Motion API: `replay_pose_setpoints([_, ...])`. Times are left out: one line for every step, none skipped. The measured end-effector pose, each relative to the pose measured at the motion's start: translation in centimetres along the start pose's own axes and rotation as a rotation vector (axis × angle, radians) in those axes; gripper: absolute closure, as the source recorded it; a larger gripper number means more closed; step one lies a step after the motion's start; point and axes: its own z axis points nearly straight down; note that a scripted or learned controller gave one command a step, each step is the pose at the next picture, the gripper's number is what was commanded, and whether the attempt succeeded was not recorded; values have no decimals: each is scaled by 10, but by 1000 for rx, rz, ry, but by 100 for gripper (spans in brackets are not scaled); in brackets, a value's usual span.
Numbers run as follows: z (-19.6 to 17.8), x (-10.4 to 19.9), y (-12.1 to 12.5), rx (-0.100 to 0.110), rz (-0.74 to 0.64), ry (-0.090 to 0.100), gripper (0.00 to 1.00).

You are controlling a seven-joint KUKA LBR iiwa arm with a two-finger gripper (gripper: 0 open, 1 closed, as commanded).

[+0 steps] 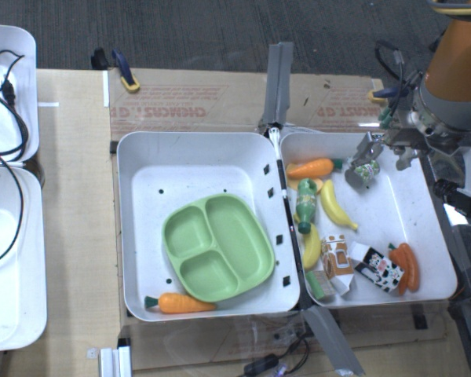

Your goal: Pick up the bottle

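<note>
1. Carrot (180, 303) nearest me, lying along the front wall of the left bin (137, 210), its tip touching the green three-part plate (217, 247) that sits tilted in the bin's middle.
2. In the right bin (432, 234), along the front wall, I see a small carton (335, 258), a black-and-white cow-print box (379, 269) and two orange sausages (407, 267) at the right.
3. Further back, the bottle (305, 203), green with a pale label, lies along the bin's left wall, between two bananas (334, 205).
4. Behind it a second carrot (310, 168) lies crosswise.
5. At the far right corner my gripper (366, 169) hangs low over the bin, well apart from the bottle, its fingers narrow around a small grey-green object (362, 174).
6. Beyond it, the arm (455, 53) with its orange band.
</note>
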Motion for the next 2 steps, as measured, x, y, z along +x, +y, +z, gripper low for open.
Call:
replay_pose_setpoints([180,-10,-64,-1,254,1,0])
replay_pose_setpoints([150,-83,-46,-2,240,0,0])
